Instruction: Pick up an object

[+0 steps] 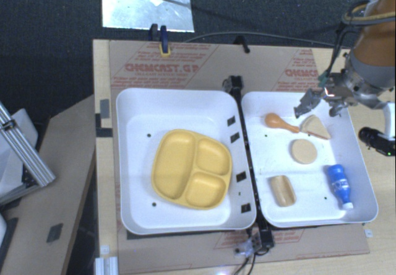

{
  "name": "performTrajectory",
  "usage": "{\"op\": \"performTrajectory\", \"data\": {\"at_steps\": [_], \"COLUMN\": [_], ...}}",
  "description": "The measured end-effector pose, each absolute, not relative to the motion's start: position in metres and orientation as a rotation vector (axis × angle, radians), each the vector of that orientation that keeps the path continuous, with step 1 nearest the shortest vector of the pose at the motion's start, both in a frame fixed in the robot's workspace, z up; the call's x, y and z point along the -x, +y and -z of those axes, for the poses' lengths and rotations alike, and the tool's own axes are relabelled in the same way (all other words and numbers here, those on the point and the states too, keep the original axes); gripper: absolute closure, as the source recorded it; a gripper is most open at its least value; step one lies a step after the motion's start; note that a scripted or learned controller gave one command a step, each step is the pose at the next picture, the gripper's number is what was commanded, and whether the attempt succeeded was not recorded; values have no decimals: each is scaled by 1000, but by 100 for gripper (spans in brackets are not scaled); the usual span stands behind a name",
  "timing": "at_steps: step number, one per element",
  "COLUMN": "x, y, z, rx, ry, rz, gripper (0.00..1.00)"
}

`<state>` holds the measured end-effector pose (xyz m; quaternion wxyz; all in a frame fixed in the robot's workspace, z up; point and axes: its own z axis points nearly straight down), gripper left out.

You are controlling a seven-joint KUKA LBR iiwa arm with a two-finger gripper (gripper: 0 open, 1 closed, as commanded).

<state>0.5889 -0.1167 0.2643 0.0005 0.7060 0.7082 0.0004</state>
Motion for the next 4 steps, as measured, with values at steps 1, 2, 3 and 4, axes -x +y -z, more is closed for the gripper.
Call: {"op": "performTrajectory", "data": {"at_steps": [1,2,3,4], "x": [-594,-594,-600,-602], "y": [-123,-125,-127,-127], "z": [-218,-156,-95,-110], "rx": [-2221,-2221,-2221,-2217], "ry": [2223,2225,2224,2221], "rz": [2,3,2,-3], "gripper": [0,0,0,100]}}
